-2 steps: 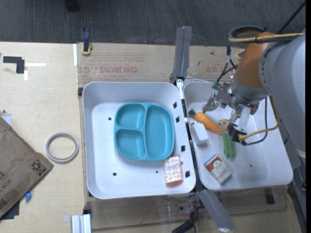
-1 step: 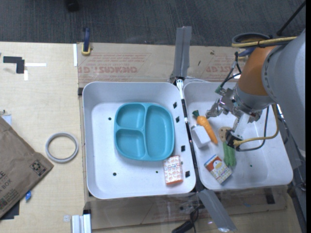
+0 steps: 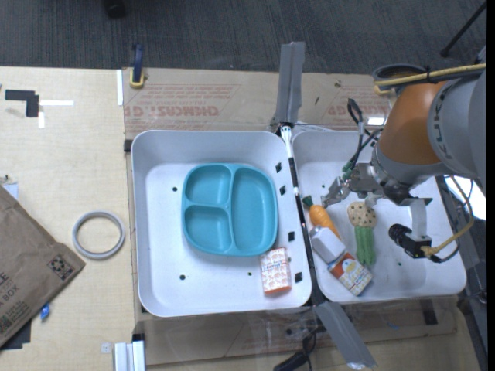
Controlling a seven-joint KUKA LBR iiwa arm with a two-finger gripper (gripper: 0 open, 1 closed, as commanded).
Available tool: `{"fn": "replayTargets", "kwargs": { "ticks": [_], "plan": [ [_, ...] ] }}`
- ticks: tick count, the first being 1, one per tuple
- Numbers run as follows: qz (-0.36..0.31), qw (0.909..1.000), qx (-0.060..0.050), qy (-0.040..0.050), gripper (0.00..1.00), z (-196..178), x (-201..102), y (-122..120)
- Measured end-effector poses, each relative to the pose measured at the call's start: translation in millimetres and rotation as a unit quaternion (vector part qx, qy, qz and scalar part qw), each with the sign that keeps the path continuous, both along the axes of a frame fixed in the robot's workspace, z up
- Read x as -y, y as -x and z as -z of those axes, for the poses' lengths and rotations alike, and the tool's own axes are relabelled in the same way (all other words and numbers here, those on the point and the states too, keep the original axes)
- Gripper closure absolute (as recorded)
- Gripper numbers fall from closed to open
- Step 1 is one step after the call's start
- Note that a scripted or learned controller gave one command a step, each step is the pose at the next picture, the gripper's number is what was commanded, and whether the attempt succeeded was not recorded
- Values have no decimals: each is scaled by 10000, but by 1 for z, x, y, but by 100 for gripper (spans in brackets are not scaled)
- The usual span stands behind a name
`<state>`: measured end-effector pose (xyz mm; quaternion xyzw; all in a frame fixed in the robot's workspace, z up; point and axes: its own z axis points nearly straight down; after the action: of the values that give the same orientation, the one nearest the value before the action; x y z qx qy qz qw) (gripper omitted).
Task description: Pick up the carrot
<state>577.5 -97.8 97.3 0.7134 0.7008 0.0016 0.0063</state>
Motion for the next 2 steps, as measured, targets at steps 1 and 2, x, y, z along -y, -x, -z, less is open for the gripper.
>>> {"fn": "replayTargets", "kwargs": {
  "ticks": [1, 2],
  "plan": [
    [-2820, 9594, -52, -11, 0, -95, -26, -2],
    [-2683, 9633, -64, -18, 0, -94, -31, 29]
  ]
}}
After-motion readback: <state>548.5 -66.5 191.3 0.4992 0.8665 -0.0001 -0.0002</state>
